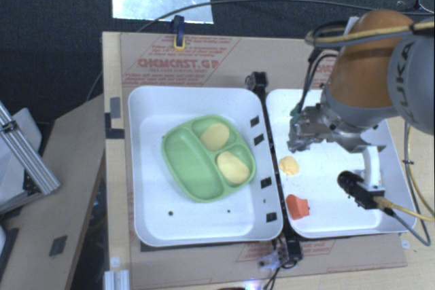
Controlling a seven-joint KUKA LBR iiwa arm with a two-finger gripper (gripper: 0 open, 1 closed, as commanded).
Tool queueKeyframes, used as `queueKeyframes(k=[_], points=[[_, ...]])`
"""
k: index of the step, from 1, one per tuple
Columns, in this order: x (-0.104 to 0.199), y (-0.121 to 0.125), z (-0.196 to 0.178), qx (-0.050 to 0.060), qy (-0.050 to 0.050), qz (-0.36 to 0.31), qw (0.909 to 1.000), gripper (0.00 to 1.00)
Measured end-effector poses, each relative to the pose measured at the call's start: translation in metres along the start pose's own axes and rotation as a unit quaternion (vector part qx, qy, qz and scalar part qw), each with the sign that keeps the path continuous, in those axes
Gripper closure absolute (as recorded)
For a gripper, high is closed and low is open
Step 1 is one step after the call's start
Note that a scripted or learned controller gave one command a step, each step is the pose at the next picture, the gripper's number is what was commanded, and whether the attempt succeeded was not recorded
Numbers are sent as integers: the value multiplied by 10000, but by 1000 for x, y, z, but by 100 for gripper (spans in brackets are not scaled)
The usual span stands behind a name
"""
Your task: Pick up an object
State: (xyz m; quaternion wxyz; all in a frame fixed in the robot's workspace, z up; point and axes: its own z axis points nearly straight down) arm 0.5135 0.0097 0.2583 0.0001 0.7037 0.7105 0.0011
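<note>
Yellow lump (pixel 289 166) lies apparently just below the gripper (pixel 299 139).

The rounded grey metal robot arm (pixel 408 88) looks bulky from here, with a broad glossy orange band (pixel 370 58) wrapped around it above the wrist. Dark letters are printed on the grey shell near the edge, partly cut off. Thin black cables (pixel 319 34) loop along the orange part and run down to the wrist. Below sits the dark grey metal gripper assembly (pixel 304 132), a cluttered block of brackets and small fittings.
</note>
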Motion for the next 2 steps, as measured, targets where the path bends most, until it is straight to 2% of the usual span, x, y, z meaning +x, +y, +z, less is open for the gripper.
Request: queueKeyframes(k=[2], points=[[101, -11, 33, 14, 4, 1, 10000, 100]])
